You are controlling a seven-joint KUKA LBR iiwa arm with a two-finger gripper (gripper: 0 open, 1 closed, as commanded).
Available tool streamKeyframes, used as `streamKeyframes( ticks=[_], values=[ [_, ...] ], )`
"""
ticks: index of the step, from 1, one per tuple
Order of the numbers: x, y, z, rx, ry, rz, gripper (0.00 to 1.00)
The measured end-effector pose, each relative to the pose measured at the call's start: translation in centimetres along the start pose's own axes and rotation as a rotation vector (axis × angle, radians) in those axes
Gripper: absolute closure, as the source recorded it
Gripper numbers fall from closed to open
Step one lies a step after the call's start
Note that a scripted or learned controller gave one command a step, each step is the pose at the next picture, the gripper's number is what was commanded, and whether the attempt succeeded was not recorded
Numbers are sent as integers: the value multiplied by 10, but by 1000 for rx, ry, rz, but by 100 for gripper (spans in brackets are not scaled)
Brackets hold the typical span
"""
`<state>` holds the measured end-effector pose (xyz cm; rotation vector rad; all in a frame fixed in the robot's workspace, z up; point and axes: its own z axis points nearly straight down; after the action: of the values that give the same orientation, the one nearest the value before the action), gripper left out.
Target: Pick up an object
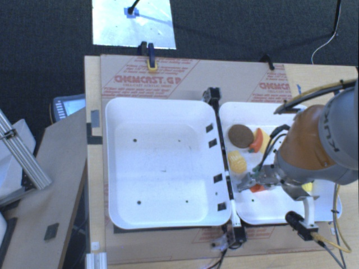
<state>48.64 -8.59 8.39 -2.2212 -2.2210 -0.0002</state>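
lower right of frame: arm's jaws (251, 182) down in right bin (235, 110) (fingers' state: cannot tell), beside yellow object (237, 162). brown disc (240, 135) and orange piece (257, 140) above it; red bit (257, 188) under the wrist.

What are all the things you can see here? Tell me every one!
left bin: 1, white, left half of the bench.
right bin: 1, white, beside the left bin, partly under the arm.
round disc: 1, brown, far end of the right bin.
orange piece: 1, orange, right beside the brown disc.
yellow lump: 1, yellow, right bin, near the divider.
red piece: 1, red-orange, right bin, just by the hand, mostly hidden.
clamp: 1, yellow and black, far edge of the board.
shiny sheet: 1, silvery, beyond the bench.
arm: 1, grey with orange band, over the right bin.
hand: 1, metal grey, low in the right bin.
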Motion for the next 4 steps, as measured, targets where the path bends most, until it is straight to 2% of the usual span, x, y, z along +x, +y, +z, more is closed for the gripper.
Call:
streamKeyframes(
  ticks=[1, 2, 3, 4],
  values=[
    [0, 1, -12, -4, -1, 0, 100],
    [-1, 53, -1, -6, -2, -6, 100],
    [-1, 51, 0, -2, -1, -3, 0],
    [-11, 93, -21, -7, -2, -5, 0]
  ],
)
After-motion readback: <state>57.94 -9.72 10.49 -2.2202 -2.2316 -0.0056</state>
